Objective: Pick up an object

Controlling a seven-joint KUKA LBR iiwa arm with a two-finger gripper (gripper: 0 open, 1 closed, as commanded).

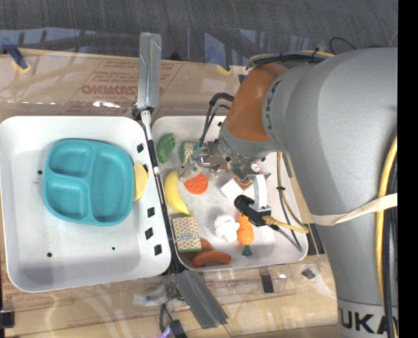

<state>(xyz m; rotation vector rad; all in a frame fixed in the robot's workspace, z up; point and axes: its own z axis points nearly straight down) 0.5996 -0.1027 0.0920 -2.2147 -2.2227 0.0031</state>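
Observation:
The right bin (293, 248) holds several toy foods. Among them are a red tomato (196, 184), a yellow banana (175, 193), a green vegetable (166, 146), an orange carrot (245, 232), a white piece (226, 228), a brown sausage (212, 258) and a patterned block (186, 232). My gripper (206, 158) hangs low over the bin's upper middle, just above the tomato and beside a small patterned piece (190, 151). The wrist and its orange band (249, 111) cover the bin's upper right part.
The left bin (25, 259) carries a teal divided plate (89, 180), with a yellow item (142, 179) at the plate's right edge. A grey divider bar (149, 69) runs between the bins. Cables (283, 224) trail over the right bin's right side.

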